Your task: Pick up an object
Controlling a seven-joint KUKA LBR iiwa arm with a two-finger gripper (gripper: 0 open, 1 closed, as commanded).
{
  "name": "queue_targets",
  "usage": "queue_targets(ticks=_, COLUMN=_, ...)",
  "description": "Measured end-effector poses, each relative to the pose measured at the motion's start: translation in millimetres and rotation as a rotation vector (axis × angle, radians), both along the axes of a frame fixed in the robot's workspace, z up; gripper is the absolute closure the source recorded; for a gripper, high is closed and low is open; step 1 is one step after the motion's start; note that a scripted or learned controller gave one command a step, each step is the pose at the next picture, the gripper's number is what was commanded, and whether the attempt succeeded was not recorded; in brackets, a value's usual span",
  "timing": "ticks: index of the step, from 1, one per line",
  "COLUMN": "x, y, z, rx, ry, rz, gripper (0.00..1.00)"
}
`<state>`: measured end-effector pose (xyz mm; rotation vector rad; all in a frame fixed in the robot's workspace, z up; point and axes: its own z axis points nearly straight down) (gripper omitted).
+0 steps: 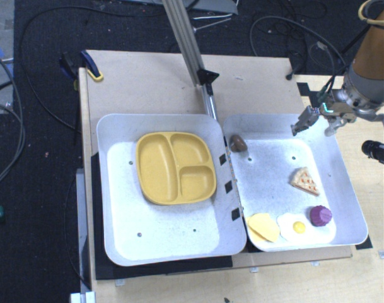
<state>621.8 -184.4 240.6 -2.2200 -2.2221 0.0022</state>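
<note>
The right bin [343, 169] holds several toy foods: a pizza slice [304, 181], a purple piece [320, 216], a fried egg [297, 226], a yellow wedge [263, 226] and a brown lump [238, 144] near its far left corner. My gripper [319, 122] hovers above the bin's far right edge, well above and behind the pizza slice. Its two fingers [303, 122] are spread apart with nothing between them.
The left bin [116, 219] carries a yellow divided plate [176, 168]. A slanted metal pole [188, 40] rises behind the bins, ending at a black clamp [207, 77]. Cables lie on the dark floor beyond the bench.
</note>
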Motion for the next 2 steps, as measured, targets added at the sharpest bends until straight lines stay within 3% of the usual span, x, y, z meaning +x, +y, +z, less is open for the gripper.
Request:
queue_targets(ticks=1, x=0.5, y=0.0, z=0.9, rx=0.0, ry=-0.002, rz=0.0, gripper=0.0)
queue_targets(ticks=2, x=1.7, y=4.4, z=-62.6, rx=0.001, ry=0.003, rz=0.0, gripper=0.0)
